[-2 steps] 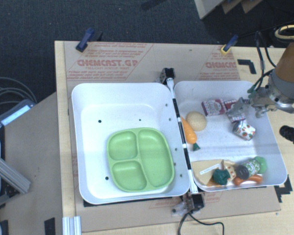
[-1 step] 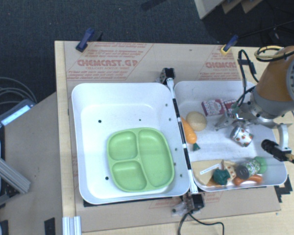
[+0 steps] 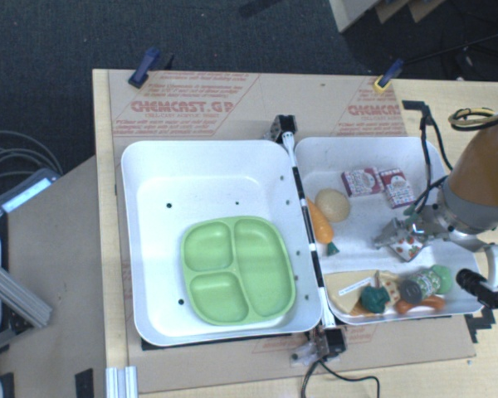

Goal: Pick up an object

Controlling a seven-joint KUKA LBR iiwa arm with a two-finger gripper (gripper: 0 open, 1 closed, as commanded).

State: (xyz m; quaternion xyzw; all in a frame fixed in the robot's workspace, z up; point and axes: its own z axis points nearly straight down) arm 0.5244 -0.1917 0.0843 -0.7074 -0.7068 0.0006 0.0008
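Tool (image 3: pixel 401 237) sits low in the right bin (image 3: pixel 361 152) at about 3 o'clock of the frame — can't tell how it's set. Arm (image 3: pixel 480 181) comes in from 3 o'clock. Left bin (image 3: pixel 149 222) holds a green divided tray (image 3: pixel 236 269). Right bin: carrot (image 3: pixel 319 222) by the divider, pale round item (image 3: pixel 334 205), two small packets (image 3: pixel 378 182) at 12 o'clock of the tool, mixed pile (image 3: pixel 398 293) at 6 o'clock — all on the worktop (image 3: pixel 108 139).

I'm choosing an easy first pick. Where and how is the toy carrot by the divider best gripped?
Grip the carrot across its orange middle, coming straight down. It lies flat and slender along the right bin's left wall, green tip toward the camera, so the fingers would probably best close across its width, though the wall leaves little room on that side.
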